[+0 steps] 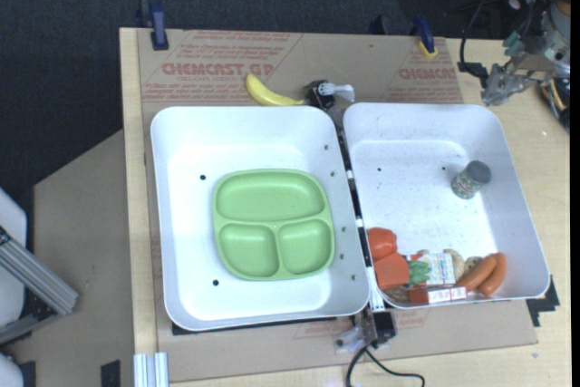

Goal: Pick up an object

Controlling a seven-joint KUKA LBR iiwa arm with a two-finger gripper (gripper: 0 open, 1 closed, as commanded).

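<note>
The gripper (513, 79) hangs beyond the far right corner of the right bin (507, 149); its grip cannot be told. Inside that bin, a small can (470, 178) stands toward its right wall, and toy foods (433, 268) crowd its near edge.

Small can (470, 178) on its side, right bin, far right. Orange-red pepper (386, 256), carrot (489, 273), flat packet (440, 270) heaped at near edge, touching.
</note>
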